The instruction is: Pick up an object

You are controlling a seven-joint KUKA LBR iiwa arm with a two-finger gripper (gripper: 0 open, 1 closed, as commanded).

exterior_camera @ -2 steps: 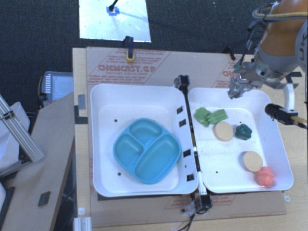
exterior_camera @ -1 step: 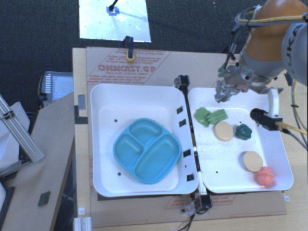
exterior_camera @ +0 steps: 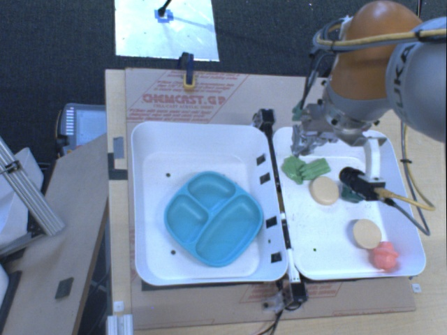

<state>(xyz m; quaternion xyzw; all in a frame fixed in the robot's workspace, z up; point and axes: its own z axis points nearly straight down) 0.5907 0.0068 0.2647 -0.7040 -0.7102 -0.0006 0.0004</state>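
In the right-hand bin (exterior_camera: 314,251) of the camera view, my arm (exterior_camera: 370,47) reaches in from the right and ends over the bin's far left corner. My jaws hang just above a crumpled green piece (exterior_camera: 308,169), at its far edge. I cannot tell whether they are spread or pressed together, nor whether they touch the piece. The green piece lies on the bin floor close to the divider between the two bins.

Just beside it, toward the near side, sits a round beige disc (exterior_camera: 324,190). A second beige disc (exterior_camera: 366,233) lies further toward the near right corner, and a pink lump (exterior_camera: 384,257) touches its near edge, against the bin's rim.

The left bin (exterior_camera: 150,139) holds a blue divided plate (exterior_camera: 213,218), lying flat near the middle, well apart from my jaws. Both bins rest on a cardboard sheet (exterior_camera: 188,98) with red print, spread over the tabletop (exterior_camera: 115,107).
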